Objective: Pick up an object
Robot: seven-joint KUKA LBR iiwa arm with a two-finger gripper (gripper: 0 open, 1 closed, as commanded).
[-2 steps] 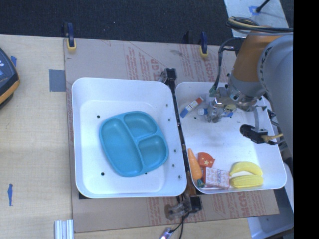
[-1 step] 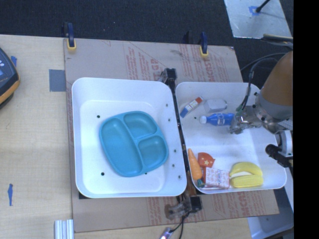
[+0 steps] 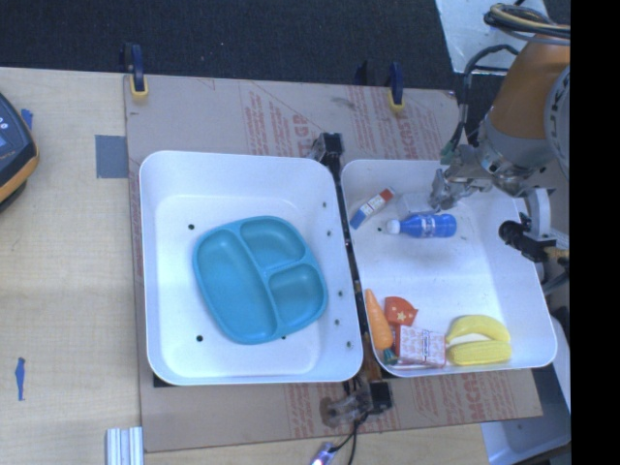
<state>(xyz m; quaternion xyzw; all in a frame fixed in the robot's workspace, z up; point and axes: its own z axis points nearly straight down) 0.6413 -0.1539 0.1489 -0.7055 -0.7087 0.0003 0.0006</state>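
Note:
My gripper hangs over the back of the right bin, just above the right end of a blue bottle with a white cap that lies on its side. A small tube with a red end lies to the bottle's left. Along the bin's front edge sit an orange carrot, a red piece, a small pink-and-white packet and a yellow banana. Nothing shows between the fingers.
The left bin holds a blue divided plate. Clamps stand at the bench's back edge and between the bins. A dark device lies at the far left.

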